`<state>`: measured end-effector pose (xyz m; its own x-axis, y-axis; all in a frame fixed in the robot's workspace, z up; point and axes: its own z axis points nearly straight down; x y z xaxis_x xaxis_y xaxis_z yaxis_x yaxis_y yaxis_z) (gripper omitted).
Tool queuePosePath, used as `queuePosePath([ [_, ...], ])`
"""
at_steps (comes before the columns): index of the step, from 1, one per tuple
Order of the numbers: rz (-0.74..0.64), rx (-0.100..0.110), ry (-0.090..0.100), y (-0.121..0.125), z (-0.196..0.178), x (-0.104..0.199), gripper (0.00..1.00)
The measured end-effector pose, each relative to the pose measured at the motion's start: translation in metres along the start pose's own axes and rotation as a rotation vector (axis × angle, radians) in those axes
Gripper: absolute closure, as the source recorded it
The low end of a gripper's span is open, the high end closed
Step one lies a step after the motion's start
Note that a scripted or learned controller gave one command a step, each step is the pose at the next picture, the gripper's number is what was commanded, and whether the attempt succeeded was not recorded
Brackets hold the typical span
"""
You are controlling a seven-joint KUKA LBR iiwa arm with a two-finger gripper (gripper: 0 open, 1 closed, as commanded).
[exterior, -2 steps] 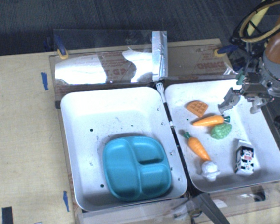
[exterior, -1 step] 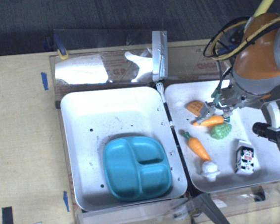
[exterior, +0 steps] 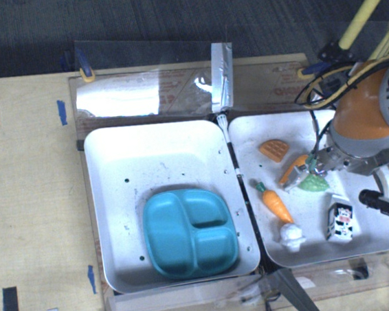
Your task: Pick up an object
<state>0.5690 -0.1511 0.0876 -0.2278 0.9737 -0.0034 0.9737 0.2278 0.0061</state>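
The right bin [exterior: 370, 247] holds several toys. An orange waffle-like piece [exterior: 275, 150] lies near the back, a carrot [exterior: 276, 205] lies in the middle, and a white bulb-shaped toy [exterior: 291, 234] sits near the front. A small cow-patterned carton [exterior: 340, 220] stands at the front right. My gripper [exterior: 313, 166] reaches down into this bin from the right. Its tip is right beside a small orange piece [exterior: 293, 170] and just above a green leafy piece [exterior: 313, 184]. The wrist hides part of both.
The left bin [exterior: 113, 167] holds a blue divided plate [exterior: 190, 232] in its front half. A clear panel with a metal bracket [exterior: 221, 76] stands behind the bins. Yellow and black cables [exterior: 325, 79] hang at the back right, above the arm's orange band [exterior: 361, 110].
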Motion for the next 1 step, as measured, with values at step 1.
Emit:
queuePosePath([
  [1,0.001,-0.006,-0.001,0.0018,-0.0109,-0.0001,1.00],
])
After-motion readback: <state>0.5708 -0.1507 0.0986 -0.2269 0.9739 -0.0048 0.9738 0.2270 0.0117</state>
